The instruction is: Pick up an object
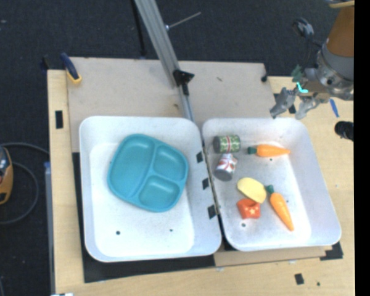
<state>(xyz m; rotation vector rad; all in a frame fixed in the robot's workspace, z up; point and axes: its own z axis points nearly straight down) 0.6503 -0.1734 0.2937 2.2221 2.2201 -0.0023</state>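
Even, bright overhead light, no hard shadows. White bins point(142, 245) slightly blown out, mild glare on the blue tray point(149, 172). Dark floor point(24, 17) underexposed, little detail. Overall soft and low-res; end effector point(291, 105) area at right blurry, fine detail lost

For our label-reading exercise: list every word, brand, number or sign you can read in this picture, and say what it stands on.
No text can be read.
Green-labelled can: any print on the label is too blurred to read.
Silver can: too small and blurred to tell.
Blue divided plate: no markings seen.
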